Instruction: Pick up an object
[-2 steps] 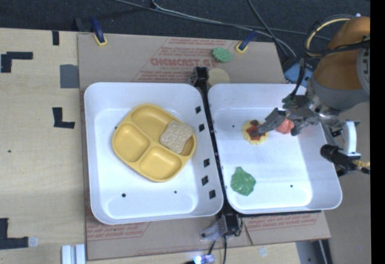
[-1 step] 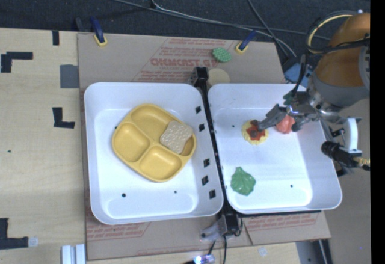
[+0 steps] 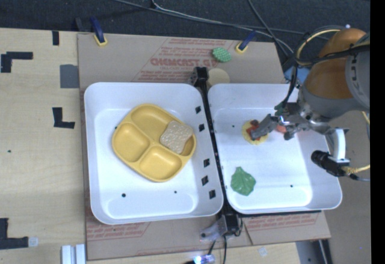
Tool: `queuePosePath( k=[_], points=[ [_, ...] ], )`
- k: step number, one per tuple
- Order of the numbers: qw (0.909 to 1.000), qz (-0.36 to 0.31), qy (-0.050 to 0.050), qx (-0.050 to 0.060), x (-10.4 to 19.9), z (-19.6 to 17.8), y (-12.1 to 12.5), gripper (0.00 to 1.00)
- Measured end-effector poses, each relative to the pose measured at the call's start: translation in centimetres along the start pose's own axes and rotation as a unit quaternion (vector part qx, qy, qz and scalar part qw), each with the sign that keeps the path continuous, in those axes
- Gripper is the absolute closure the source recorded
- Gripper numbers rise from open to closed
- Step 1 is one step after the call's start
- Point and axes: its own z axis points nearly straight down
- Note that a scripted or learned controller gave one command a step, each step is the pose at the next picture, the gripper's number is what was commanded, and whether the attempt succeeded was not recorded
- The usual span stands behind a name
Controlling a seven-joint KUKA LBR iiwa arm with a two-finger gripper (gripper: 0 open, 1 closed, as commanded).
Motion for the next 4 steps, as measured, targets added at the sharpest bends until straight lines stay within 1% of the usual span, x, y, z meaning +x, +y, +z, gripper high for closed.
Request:
queuePosePath(
  k=[1,2,3,4],
  points=[
    [1.0,0.0,0.0,0.001,-0.5,5.8,-0.9,0.0],
    [1.0,0.0,0.0,-0.002,-0.5,7.9,-0.8,0.0],
    [1.0,-0.001,-0.001,-0.004,-0.5,6.7,-0.7,1.0],
    [1.0,-0.001,0.0,-0.004,0.1,0.9,0.0,1.0]
  ],
)
